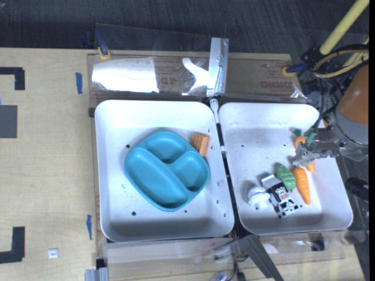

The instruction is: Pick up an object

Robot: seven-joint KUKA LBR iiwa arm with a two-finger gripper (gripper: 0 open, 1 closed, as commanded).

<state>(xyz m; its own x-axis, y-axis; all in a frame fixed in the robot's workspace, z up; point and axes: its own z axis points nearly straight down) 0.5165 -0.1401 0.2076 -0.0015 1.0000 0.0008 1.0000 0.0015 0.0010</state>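
Note:
My gripper (309,151) hovers over the right side of the right bin (258,122), reaching in from the right edge. Just below it lies a toy carrot (302,183) with its tip pointing toward the bin's front. A small orange and green piece (300,139) shows at the gripper's upper left. Left of the carrot sit a green toy (285,174), a black-and-white carton (282,196) and a small white object (256,196). The gripper's body hides what lies directly under it.
The left bin (111,127) holds a blue divided plate (167,170) with an orange block (200,142) at its upper right edge. The rim between the bins runs down the middle. Cables and a yellow pole (345,22) crowd the far right.

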